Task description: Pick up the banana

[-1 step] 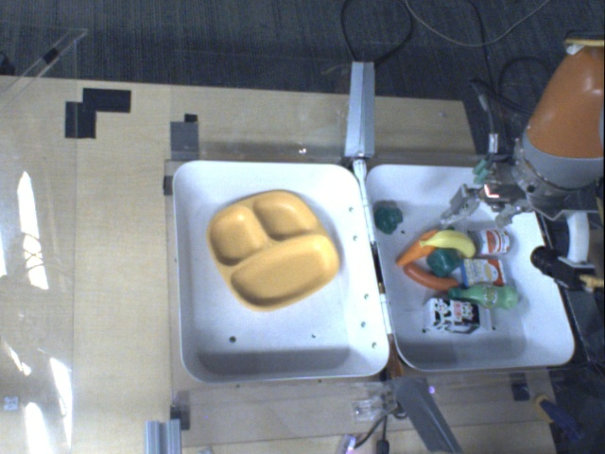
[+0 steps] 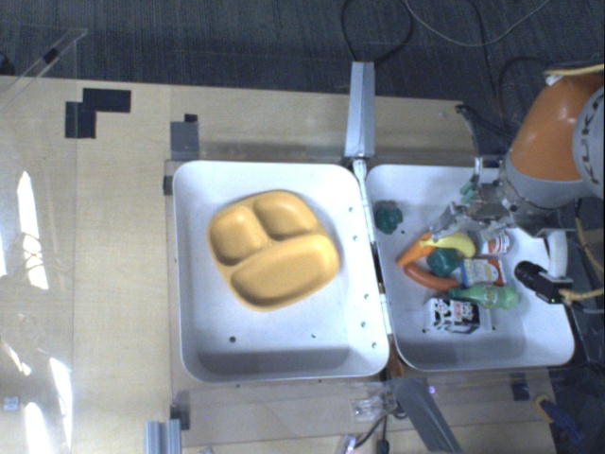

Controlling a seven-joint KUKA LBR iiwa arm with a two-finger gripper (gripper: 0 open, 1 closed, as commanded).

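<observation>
The banana [image 2: 455,245], short and yellow, lies in the right bin [image 2: 510,348] on a pile of toy food. My gripper [image 2: 474,218] hangs right over the pile's far side, just above the banana, with its fingers spread open. Nothing sits between them. The arm's grey wrist and orange band [image 2: 553,140] reach in from the right.
Around the banana lie an orange carrot [image 2: 414,252], a teal piece [image 2: 441,262], a small labelled bottle [image 2: 482,271], a green bottle [image 2: 493,297] and a black-and-white carton [image 2: 454,315]. A teal ball [image 2: 388,217] sits near the divider. The left bin [image 2: 198,329] holds a yellow divided plate [image 2: 272,247].
</observation>
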